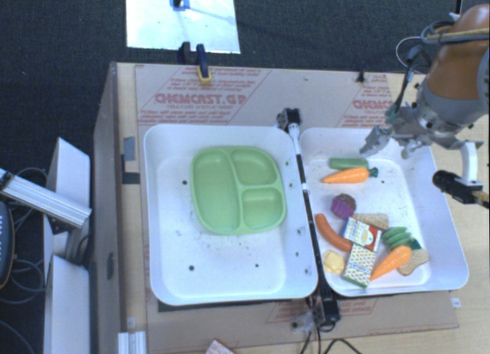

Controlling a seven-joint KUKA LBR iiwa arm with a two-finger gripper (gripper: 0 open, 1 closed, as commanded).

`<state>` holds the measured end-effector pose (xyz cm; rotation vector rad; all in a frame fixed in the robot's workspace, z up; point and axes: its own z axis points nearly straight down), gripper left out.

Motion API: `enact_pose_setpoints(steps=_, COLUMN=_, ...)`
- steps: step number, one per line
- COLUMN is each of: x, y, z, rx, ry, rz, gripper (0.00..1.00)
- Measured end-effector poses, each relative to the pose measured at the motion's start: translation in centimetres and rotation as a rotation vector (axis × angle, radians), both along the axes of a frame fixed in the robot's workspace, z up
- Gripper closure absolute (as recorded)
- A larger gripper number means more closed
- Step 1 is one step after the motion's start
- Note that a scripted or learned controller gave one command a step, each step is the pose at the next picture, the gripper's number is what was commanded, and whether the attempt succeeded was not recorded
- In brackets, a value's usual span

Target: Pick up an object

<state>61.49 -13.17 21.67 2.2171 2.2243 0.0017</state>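
Worktop point(230, 92): pincer point(392, 139), state unclear, over right bin point(452, 249); crowded toys risk a glancing, failed grasp on carrot point(348, 175).

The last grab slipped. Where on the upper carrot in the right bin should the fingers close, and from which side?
Probably across the middle of the upper carrot, coming straight down. It lies flat, lengthwise left to right, thick there and tapering toward its left tip. The green pod lies close above it, so the far finger has little room.
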Motion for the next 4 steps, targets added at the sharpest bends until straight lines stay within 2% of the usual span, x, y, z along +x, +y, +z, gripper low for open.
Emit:
enact_pose_setpoints(steps=1, x=1.1, y=0.2, z=-11.6, rx=-0.001, ry=-0.004, rz=0.000, gripper=0.00)
enact_pose_setpoints(steps=2, x=5.5, y=4.2, z=-13.2, rx=0.000, ry=-0.002, rz=0.001, gripper=0.00)
enact_pose_setpoints(steps=4, x=5.4, y=4.9, z=-13.2, rx=-0.001, ry=-0.002, rz=0.002, gripper=0.00)
